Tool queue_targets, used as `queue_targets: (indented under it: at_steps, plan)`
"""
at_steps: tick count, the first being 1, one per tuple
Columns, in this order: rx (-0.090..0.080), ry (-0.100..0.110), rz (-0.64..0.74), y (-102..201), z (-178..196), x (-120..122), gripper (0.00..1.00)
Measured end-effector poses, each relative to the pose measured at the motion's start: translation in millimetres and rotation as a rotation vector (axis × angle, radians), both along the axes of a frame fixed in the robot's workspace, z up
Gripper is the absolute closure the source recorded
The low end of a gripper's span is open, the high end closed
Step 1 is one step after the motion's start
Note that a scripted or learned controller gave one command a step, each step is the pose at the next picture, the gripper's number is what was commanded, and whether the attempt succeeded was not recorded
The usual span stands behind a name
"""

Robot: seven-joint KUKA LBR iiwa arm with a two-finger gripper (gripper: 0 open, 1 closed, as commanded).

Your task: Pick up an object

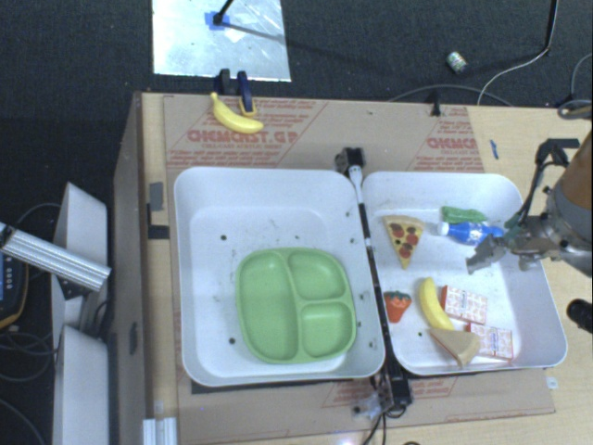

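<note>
**One gripper over the right bin, several objects within reach**

One gripper [489, 248] is seen above the right bin [533, 327], close to that bin's right wall, with the arm entering from the right edge of the view. Whether the gripper is released or clenched cannot be told from this angle; nothing is seen held in it.

Immediately beside the gripper, on its upper-left side, a blue-and-white tube [463, 232] is found, lying roughly left to right, with a green item [462, 215] just above it and parallel to it. These are judged the nearest candidates for a pick.

Further left, a pizza slice [405, 237] is recorded near the divider between the bins, its tip pointing toward the near edge. Below the gripper and toward the near edge, a red-and-white card [460, 302] is noted, with a banana [432, 305] just to its left, its long axis running from upper left to lower right. A strawberry [397, 305] sits by the divider, and a tan wedge [457, 345] lies by the near wall.

In the left bin [199, 202] a green divided plate [296, 305] is noted, well apart from the gripper. A second banana [233, 117] lies outside both bins on the cardboard.

It is judged that the coming move turns on a short travel up and left to the tube, with closure across its short axis.
</note>
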State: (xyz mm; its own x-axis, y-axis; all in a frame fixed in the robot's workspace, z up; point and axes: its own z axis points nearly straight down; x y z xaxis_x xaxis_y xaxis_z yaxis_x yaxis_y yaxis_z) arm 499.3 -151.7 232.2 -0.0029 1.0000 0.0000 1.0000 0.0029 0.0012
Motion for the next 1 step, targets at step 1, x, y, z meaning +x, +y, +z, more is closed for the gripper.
queue_targets:
  at_steps: [1]
  plan:
    - [0.001, 0.003, 0.0, 38.2, -97.0, 5.4, 0.0]
